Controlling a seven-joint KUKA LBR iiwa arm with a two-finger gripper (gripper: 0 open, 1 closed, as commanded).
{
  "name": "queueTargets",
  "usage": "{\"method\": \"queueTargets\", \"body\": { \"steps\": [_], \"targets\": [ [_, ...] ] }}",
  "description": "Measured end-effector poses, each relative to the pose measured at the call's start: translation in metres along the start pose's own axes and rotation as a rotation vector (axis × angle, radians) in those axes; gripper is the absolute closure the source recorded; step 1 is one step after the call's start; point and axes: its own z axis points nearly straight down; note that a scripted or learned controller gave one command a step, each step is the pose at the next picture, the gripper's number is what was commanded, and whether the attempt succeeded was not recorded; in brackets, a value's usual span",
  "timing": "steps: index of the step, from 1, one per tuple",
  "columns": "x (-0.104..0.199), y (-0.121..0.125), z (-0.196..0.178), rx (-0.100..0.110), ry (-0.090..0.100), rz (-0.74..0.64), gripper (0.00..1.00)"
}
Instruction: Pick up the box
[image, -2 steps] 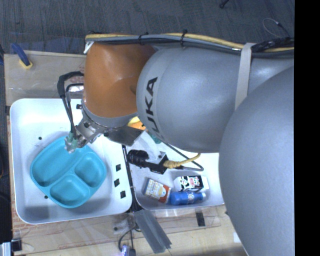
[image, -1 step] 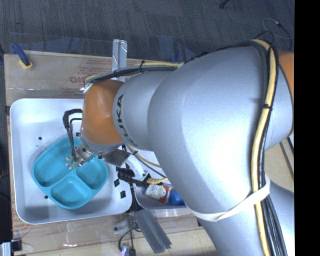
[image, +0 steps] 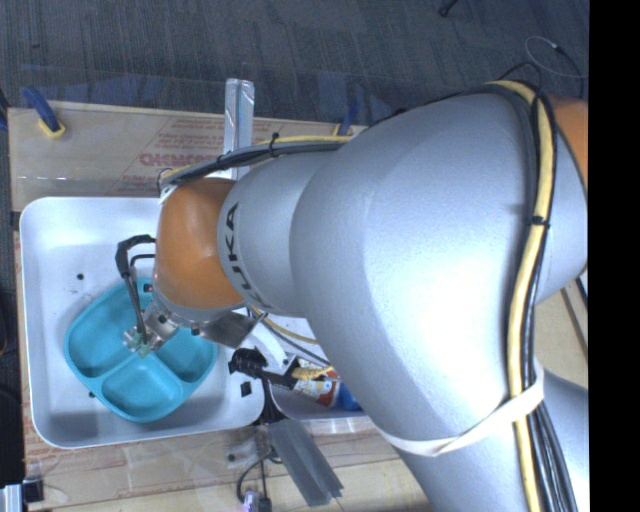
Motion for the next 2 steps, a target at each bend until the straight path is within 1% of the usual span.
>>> {"method": "queueTargets", "body": {
  "steps": [1, 2],
  "targets": [
    [0.057, 0.017, -0.041, 0.013, 0.01, -0.243, 1.0],
    [0.07, 0.013, -0.034, 0.018, 0.011, -0.047, 1.0]
  ]
}}
